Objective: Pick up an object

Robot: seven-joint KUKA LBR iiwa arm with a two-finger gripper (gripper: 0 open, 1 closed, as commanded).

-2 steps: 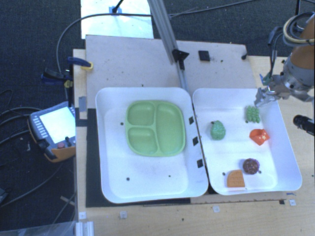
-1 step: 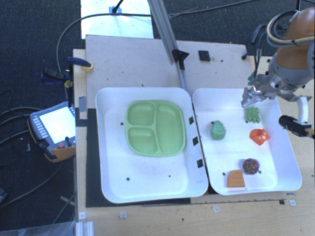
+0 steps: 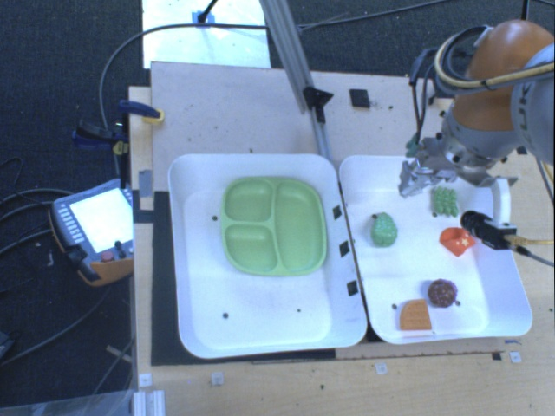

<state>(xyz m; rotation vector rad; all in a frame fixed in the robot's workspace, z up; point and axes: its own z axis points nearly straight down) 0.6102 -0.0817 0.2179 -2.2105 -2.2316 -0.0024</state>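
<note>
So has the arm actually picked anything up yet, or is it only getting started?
Nothing looks lifted yet. The hand hangs over the top of the right bin, with nothing visibly in it. The green block, green lump, red piece, dark ball and orange square all lie there. The pick itself remains.

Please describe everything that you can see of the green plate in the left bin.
The light green plastic plate is a rounded square with three compartments: two smaller ones on the left and a long one on the right. It looks matte and holds nothing. It lies flat in the upper middle of the left shallow white bin, resting on the bin's floor, touching nothing else.
</note>
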